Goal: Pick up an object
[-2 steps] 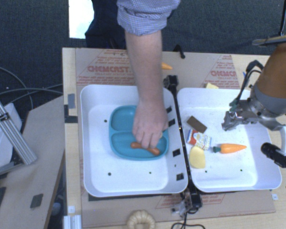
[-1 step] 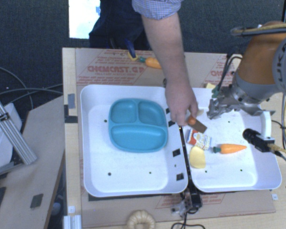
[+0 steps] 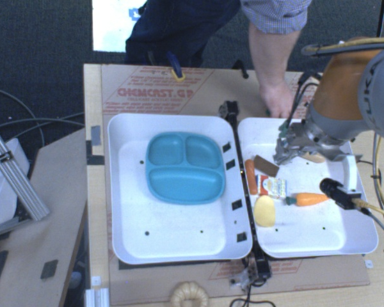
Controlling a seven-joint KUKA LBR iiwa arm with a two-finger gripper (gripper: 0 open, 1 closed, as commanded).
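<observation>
- The gripper (image 3: 283,151) hangs low over the far left part of the right bin (image 3: 307,236); we cannot tell if it is wide, narrow or gripping anything.
- A brown block (image 3: 266,166) lies just beside the gripper, on its near-left side; we see no clear contact.
- An orange-red stick (image 3: 250,178) lies along the bin's left wall, next to the block.
- A small printed packet (image 3: 274,187) sits just nearer than the block, with a yellow fruit (image 3: 264,212) nearer still.
- A carrot (image 3: 307,199) lies right of the packet, mid-bin.
- The grey and orange arm (image 3: 349,94) comes in from the right.
- A person's hand (image 3: 278,100) rests at the right bin's far rim, near the gripper.
- The left bin (image 3: 173,236) holds a blue divided plate (image 3: 184,168), lying flat, well apart from the gripper.
- Both bins sit on a cardboard sheet (image 3: 153,88).
</observation>
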